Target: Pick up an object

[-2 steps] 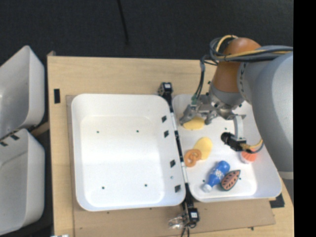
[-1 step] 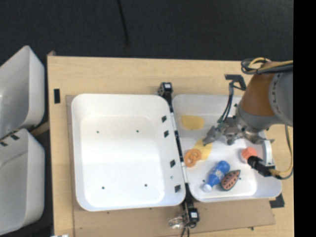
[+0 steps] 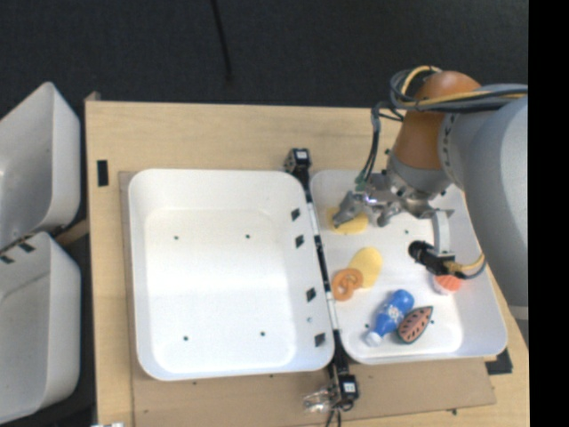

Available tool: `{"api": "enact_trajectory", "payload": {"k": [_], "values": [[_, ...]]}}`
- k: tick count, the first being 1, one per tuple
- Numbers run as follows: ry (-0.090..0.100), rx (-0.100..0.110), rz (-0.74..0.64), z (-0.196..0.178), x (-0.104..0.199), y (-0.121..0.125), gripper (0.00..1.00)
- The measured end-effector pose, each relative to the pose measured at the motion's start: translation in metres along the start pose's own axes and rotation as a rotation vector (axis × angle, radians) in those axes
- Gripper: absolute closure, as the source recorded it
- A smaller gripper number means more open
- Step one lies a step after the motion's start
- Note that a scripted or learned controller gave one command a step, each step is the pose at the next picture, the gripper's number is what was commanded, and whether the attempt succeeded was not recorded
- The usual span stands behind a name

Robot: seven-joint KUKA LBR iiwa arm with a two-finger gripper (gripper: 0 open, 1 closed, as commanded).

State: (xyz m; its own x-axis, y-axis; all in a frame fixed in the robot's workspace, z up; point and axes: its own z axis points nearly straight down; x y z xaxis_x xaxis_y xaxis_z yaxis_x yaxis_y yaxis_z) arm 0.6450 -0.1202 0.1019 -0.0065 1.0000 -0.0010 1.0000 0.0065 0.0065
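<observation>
Nearest my camera, at the bottom of the bench [image 3: 116, 390], I see a small dark clip [image 3: 342, 386] where the two bins meet, with something metallic and blurred just beside it that I can't identify. Both sit well below the gripper [image 3: 362, 206], which hangs in the upper part of the right bin [image 3: 476, 332]. I read the fingers as spread open: one dark finger reaches out to the left over a pale yellow piece [image 3: 353, 225], the other points down to the right, with a clear gap between them. The left fingertip seems to touch or overlap the top of that yellow piece, but nothing sits between the two fingers, so I count nothing as held. Below the gripper lies a rounder yellow object [image 3: 366, 260], and just below-left of that an orange ring-shaped toy [image 3: 346, 282], close to the bin's left wall. Further down, a blue and white bottle-like item [image 3: 388, 315] lies tilted, touching a brown oval object [image 3: 415, 323] on its right. To the gripper's lower right I make out a black part [image 3: 425, 256] and a small orange-red piece [image 3: 449, 283], though I can't tell whether these are loose or belong to the arm's cabling. The grey arm body [image 3: 493, 194] covers the bin's right side. The left bin [image 3: 142, 194] lies well to the gripper's left.
</observation>
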Motion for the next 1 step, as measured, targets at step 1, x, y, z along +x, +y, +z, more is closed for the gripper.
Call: {"api": "enact_trajectory", "payload": {"k": [1], "values": [[0.001, 0.013, 0.004, 0.0007, 0.0011, 0.0446, 0.00]]}}
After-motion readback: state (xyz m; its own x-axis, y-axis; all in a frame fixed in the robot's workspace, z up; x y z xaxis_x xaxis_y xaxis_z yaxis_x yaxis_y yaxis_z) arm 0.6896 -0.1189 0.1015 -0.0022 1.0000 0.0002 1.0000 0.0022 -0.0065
